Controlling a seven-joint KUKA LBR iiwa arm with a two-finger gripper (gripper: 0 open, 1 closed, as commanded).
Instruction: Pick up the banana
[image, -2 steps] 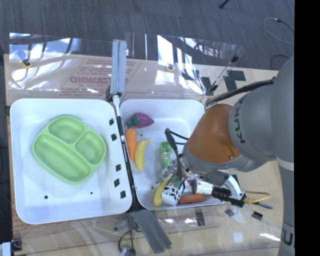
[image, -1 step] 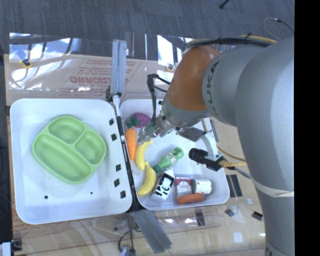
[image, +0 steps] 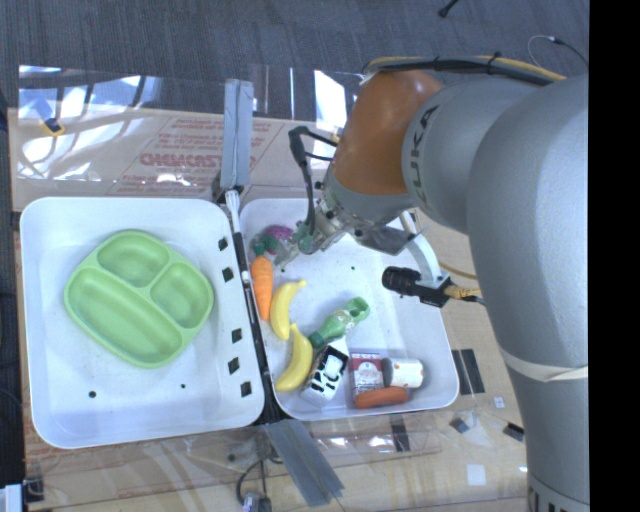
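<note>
Two yellow bananas lie in the right bin (image: 420, 330). The smaller banana (image: 284, 306) sits just right of an orange carrot (image: 262, 285), and the longer banana (image: 297, 360) curves below it near the bin's left wall. My gripper (image: 306, 239) hangs over the bin's upper left corner, above and slightly right of the smaller banana. It is next to a purple and green item (image: 272, 240). Nothing shows between the gripper and either banana. The arm's bulk hides the bin's upper right part.
A green bottle (image: 340, 322), a black-and-white pack (image: 325, 375), a red-labelled can (image: 385, 374) and an orange sausage-like piece (image: 380, 397) crowd the right bin's lower half. The left bin (image: 60, 400) holds a green divided plate (image: 138, 297). A divider (image: 243, 300) separates the bins.
</note>
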